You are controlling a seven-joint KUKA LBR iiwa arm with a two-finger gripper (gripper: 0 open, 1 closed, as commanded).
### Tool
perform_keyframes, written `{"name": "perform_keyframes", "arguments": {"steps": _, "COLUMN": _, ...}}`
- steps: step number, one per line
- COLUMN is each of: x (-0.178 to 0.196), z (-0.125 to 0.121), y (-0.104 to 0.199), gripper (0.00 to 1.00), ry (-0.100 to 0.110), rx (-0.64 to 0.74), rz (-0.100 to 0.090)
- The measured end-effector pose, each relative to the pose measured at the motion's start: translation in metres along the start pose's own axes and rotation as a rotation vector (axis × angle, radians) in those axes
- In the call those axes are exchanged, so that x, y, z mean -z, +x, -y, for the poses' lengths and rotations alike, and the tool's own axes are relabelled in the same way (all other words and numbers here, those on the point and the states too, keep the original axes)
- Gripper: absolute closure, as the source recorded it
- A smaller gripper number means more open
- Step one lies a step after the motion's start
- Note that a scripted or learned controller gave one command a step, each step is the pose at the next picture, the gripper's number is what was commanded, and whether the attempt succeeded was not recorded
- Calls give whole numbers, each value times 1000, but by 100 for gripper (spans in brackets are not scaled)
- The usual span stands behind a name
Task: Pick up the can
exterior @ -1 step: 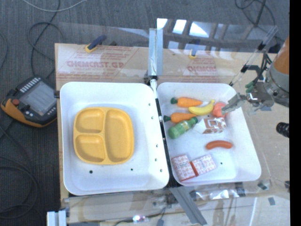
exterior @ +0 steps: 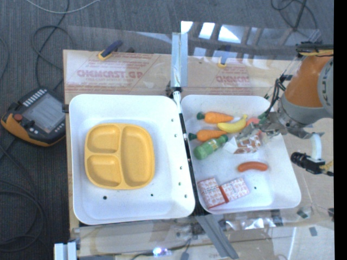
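Hand (exterior: 260,124) hovered by red-patterned can (exterior: 249,142) in right bin (exterior: 282,196); grip state unclear. Label print unreadable.

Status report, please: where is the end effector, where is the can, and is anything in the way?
End effector low over right bin, upper right part. Can lying just below-left of it, not seen held. Banana and sausage close by the can.

tray (exterior: 120,156) in left bin (exterior: 76,199), bottle (exterior: 210,147) in right bin (exterior: 282,196)
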State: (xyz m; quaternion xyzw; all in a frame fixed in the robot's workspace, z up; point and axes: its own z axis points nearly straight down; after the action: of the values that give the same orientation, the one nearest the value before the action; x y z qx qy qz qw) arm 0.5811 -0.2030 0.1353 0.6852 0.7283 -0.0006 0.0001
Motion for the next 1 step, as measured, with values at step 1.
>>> {"name": "perform_keyframes", "arguments": {"steps": 1, "x": -6, "z": 9, "y": -1, "gripper": 0, "ry": -5, "rx": -114, "rz": -3}}
